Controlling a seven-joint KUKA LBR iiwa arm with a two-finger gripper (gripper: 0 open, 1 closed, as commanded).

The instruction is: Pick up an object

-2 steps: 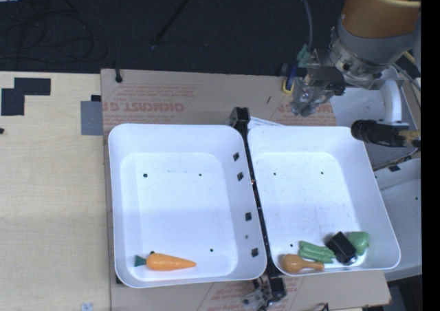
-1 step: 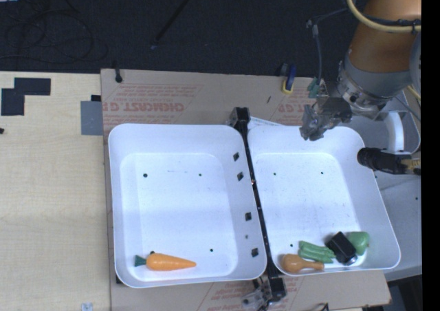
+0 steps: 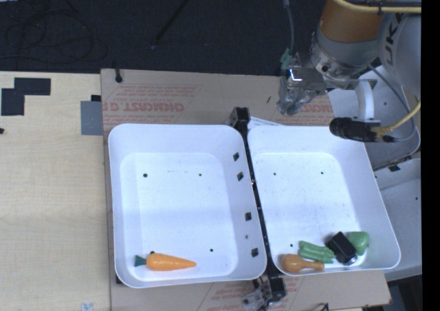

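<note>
I found the gripper (image 3: 297,100) parked beyond the right bin's (image 3: 385,217) far edge — jaws' state I couldn't tell — well clear of the near-edge clutter (image 3: 330,251) and the carrot (image 3: 170,261).

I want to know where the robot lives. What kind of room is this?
Probably a robot lab or test bench. A big robot arm hangs over two white bins with toy food like a carrot, and cables lie on the dark floor behind.
</note>
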